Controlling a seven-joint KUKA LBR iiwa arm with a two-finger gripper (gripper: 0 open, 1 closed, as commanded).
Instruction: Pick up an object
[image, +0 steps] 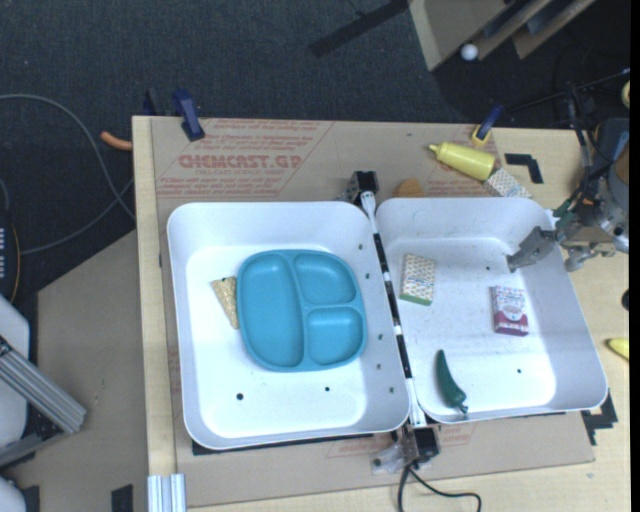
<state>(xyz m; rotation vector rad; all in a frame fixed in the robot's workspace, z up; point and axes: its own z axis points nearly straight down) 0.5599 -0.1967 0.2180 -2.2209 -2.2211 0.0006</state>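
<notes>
Left white plastic bin (195, 380) sits nearest, its front edge at the bench's front. Inside it: blue three-compartment plastic plate (300, 308), flat, roughly centred. Tan cracker-like wedge (226, 294) lies at the plate's left rim, partly tucked under it, near the bin's left wall. Right white plastic bin (570, 380) touches the left bin along their shared wall. Small pale patterned packet (419, 278) lies near that shared wall, toward the back. Dark green pepper-shaped toy (449, 381) lies near the front edge, left half. Small red-and-white rectangular packet (510, 309) sits right of centre, well apart from the pepper. Grey two-finger gripper (545, 247) hangs over the back right corner of the right bin, above and just right of the red-and-white packet; fingers' state: cannot tell, nothing seen between them. Yellow plastic bottle (463, 157) lies on its side on the brown bench (250, 160) behind the right bin.
</notes>
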